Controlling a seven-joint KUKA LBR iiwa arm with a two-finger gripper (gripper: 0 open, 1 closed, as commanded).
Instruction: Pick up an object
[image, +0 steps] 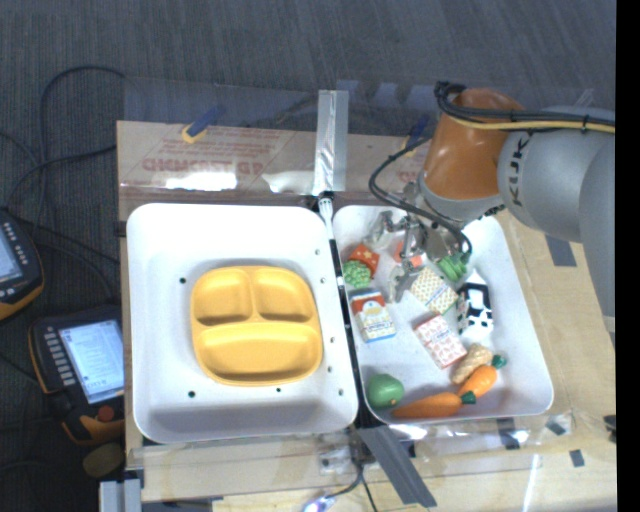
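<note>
While our gripper (408, 262) hangs near the right bin's (528, 330) far edge, grip state impossible to tell, we judge the checkered packet (431, 287) nearest, lying just toward the bin's near-right corner, long axis diagonal.

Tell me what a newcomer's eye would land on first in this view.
Probably the yellow divided tray, sitting alone in the left bin. Next, the grey arm with its orange band reaching from the right, its gripper low over the clutter of small toys in the right bin, where an orange carrot lies along the near edge.
</note>
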